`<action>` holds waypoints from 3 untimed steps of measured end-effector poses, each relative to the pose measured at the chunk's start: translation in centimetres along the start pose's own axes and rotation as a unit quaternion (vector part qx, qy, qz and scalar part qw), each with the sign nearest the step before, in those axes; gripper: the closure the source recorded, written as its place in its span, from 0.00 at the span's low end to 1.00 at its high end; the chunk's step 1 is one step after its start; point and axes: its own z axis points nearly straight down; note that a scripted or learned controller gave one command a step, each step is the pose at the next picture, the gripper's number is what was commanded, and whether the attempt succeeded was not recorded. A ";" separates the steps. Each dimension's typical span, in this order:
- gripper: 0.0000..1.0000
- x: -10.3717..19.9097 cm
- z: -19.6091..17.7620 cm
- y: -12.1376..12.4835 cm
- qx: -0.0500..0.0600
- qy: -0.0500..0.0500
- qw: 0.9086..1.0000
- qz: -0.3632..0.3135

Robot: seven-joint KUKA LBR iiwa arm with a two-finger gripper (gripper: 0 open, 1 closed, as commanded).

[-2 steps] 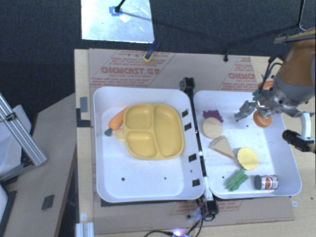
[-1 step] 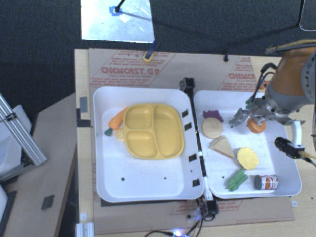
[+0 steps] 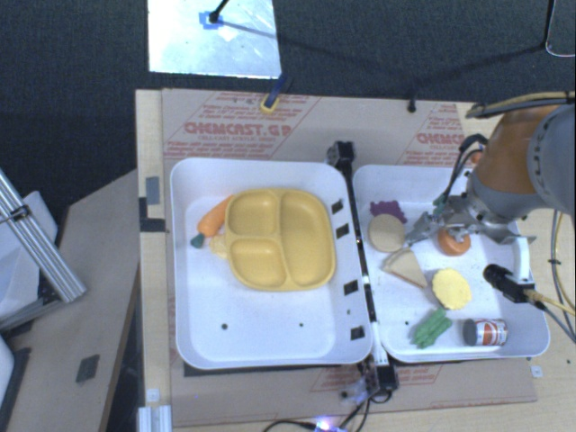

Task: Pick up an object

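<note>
My gripper (image 3: 439, 231) hangs low over the back middle of the right bin (image 3: 531, 336). An orange-red round object (image 3: 455, 243) lies right beside or under it, partly covered by the gripper, and I cannot see whether it is held. Close by on the left are a tan round biscuit (image 3: 386, 233) and a purple piece (image 3: 388, 209). In front of the gripper lie a pale cheese wedge (image 3: 407, 266), a yellow round piece (image 3: 451, 288), a green vegetable (image 3: 431, 328) and a small red-and-white can (image 3: 486, 333).
The left bin (image 3: 193, 331) holds a yellow divided plate (image 3: 274, 238) with an orange carrot (image 3: 212, 217) against its left edge. A black-clipped divider (image 3: 353, 241) separates the bins. The arm's orange band (image 3: 515, 147) rises at the right.
</note>
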 end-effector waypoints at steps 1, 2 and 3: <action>1.00 -0.1 -1.4 0.2 -0.003 -0.001 1.000 0.000; 1.00 -0.6 -7.7 0.5 -0.005 -0.001 1.000 -0.001; 1.00 -0.7 -13.2 0.6 -0.005 -0.001 1.000 -0.001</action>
